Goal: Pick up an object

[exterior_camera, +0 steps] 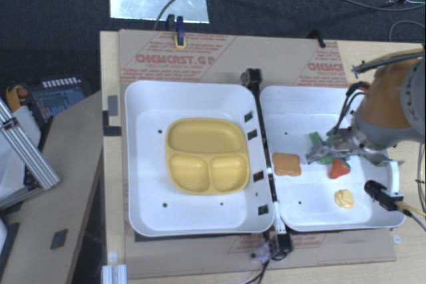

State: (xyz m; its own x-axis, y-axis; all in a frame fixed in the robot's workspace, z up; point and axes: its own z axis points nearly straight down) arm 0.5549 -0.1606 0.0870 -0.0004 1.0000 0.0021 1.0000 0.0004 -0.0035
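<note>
In the right bin point(293, 100) lie several small toy foods. An orange-brown toast-like piece point(286, 164) rests near the bin's left wall. A green piece point(315, 138) lies toward the middle, with a red piece point(339, 169) to its lower right and a pale yellow lump point(343, 198) nearer the front. My gripper point(324, 151) is down in this bin, between the green and red pieces and partly covering both. I see nothing lifted off the bin floor.
The left bin point(143, 143) holds a yellow three-compartment plate point(206, 155). A black hinge strip point(261, 143) divides the two bins. The grey arm with its orange band point(389, 103) crosses the right bin's right side. Cables run along the far bench.
</note>
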